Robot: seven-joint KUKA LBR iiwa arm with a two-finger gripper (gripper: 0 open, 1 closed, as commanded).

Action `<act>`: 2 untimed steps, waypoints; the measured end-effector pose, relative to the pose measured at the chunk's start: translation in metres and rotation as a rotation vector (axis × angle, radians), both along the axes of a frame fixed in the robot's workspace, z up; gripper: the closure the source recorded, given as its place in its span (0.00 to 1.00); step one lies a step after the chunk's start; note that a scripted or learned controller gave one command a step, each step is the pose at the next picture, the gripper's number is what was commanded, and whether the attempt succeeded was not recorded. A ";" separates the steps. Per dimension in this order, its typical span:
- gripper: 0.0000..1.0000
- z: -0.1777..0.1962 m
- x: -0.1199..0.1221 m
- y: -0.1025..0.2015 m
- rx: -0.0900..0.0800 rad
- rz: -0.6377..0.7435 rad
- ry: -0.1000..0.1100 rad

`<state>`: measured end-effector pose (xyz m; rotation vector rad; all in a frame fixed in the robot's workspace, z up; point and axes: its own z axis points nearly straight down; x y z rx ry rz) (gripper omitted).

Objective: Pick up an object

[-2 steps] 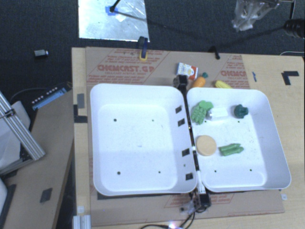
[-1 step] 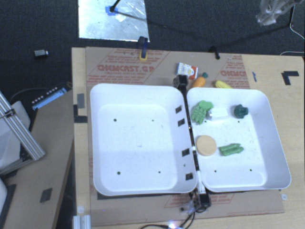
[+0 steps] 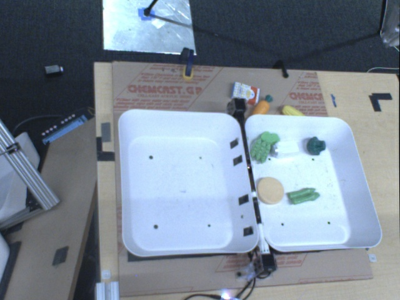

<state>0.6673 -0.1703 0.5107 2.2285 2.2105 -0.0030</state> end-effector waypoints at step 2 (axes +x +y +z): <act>1.00 0.025 0.001 -0.039 0.000 0.006 -0.004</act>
